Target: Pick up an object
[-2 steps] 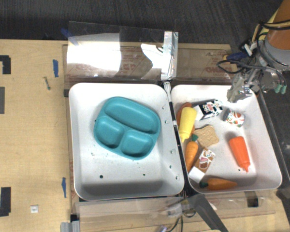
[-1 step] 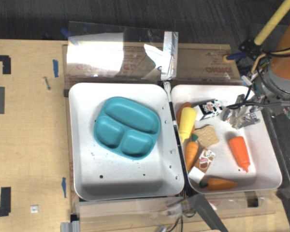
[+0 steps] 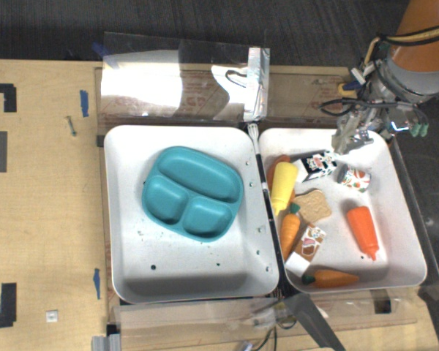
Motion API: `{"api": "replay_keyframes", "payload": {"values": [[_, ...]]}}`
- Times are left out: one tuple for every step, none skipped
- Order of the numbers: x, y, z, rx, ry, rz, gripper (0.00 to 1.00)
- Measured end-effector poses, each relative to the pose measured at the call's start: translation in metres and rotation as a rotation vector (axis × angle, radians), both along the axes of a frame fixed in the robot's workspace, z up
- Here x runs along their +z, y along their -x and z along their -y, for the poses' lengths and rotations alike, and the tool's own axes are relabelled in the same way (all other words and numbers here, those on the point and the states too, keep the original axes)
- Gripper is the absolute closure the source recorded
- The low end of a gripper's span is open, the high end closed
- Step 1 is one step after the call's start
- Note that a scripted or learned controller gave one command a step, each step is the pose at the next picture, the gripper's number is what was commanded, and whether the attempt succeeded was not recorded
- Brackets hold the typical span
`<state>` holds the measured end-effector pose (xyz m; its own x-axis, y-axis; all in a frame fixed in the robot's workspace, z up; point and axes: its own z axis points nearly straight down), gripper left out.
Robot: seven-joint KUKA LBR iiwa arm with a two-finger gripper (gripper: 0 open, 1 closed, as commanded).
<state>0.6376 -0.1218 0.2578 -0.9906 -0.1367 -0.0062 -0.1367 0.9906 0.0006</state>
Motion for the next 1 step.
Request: {"api": "replay_keyframes", "payload": {"values": [[0.0121,-0.0314,-0.0100,-0.038,0.000,0.002,1.00]]}}
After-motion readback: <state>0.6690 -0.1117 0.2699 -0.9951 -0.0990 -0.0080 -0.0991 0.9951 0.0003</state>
